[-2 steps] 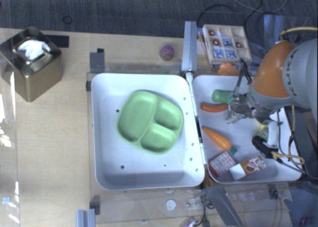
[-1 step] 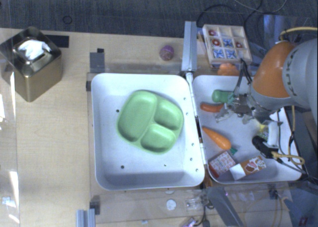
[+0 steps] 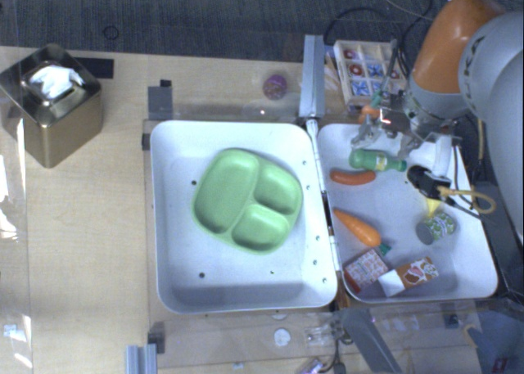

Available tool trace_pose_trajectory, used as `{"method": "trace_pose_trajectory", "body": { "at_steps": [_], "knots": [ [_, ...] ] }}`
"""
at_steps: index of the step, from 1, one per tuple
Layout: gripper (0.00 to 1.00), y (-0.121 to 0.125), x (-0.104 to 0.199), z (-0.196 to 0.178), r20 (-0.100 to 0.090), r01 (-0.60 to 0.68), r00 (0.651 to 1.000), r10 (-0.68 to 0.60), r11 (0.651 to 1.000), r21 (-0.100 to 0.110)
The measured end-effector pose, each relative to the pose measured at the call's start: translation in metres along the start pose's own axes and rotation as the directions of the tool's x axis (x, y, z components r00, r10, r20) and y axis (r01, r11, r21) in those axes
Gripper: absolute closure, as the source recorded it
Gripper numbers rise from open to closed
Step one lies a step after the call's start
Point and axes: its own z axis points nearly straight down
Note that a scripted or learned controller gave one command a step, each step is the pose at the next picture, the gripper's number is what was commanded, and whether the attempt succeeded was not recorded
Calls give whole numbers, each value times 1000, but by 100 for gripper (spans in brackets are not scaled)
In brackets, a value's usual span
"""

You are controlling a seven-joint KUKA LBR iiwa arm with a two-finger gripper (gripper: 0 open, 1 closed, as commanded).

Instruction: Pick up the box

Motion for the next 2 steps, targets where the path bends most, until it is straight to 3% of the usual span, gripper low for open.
{"method": "trace_pose_trajectory", "body": {
  "at_steps": [1, 2],
  "knots": [
    [0, 10, -43, 96, 1, 195, 981, -195, 981, 0],
    [0, -62, -27, 96, 0, 66, 998, -66, 998, -6]
  ]
}}
